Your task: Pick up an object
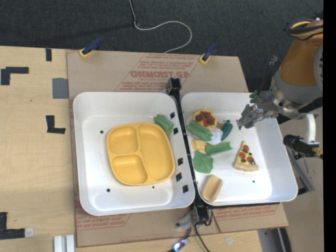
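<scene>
My gripper (245, 119) hangs over the upper right part of the right bin (273, 140), its dark fingers pointing down-left with nothing seen between them. Below it lies a pizza slice (245, 157). To its left sit a round pizza piece (205, 118), a dark green pepper (226, 130), several green leafy pieces (199, 130) and a green bean-like piece (218, 148). A tan bread piece (211, 187) lies near the bin's front left. A green leaf (202, 163) lies above it.
The left bin (89, 140) holds a yellow divided plate (140, 153) and a green piece (164, 123) at the plate's upper right. Black clips line the wall between the bins. A white cable (157, 25) lies on the dark floor behind the bench.
</scene>
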You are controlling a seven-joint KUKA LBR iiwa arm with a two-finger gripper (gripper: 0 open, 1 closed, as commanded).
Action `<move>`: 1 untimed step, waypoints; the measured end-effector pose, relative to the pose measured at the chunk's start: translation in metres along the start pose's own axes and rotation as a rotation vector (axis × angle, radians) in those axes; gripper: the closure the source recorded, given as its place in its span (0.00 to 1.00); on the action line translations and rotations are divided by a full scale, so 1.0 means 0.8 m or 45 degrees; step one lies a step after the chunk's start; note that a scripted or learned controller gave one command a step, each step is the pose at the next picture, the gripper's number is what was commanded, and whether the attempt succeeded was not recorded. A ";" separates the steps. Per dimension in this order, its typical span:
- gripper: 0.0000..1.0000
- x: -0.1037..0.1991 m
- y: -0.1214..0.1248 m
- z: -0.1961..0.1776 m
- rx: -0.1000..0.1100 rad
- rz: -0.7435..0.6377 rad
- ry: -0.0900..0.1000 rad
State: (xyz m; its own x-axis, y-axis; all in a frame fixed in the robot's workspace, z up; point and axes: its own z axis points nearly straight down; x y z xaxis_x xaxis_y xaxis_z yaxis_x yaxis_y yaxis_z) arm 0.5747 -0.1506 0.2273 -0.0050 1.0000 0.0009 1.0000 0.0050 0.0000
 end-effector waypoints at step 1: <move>1.00 0.051 0.043 0.016 0.000 0.000 -0.002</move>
State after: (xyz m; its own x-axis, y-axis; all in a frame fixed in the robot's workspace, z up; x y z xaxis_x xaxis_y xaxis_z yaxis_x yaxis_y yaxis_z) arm 0.6085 -0.1092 0.2144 -0.0053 1.0000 -0.0003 1.0000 0.0053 0.0001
